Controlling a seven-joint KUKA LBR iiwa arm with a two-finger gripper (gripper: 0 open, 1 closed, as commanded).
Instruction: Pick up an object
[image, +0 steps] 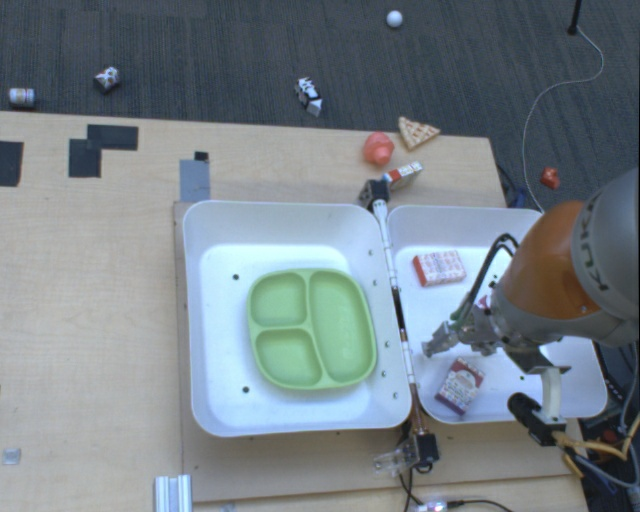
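The left bin (200, 330) holds a green divided plate (312, 329), its long axis running far-left to near-right. In the right bin (590, 395), a red-and-white packet (440, 267) lies far, long axis left-right; a red box (460, 386) lies near, tilted. The gripper (455, 338) hovers just beyond that box; whether its claw is apart or together I cannot tell. The bench (90, 330) is pale wood; dark carpet (230, 50) beyond carries scattered small items.

red-and-white packet (439, 267) | flat, face up, long side roughly level across the view | upper part of right bin (600, 395) || red-and-white carton (460, 387) | flat, tilted diagonally | near front rim of right bin, well apart from the packet
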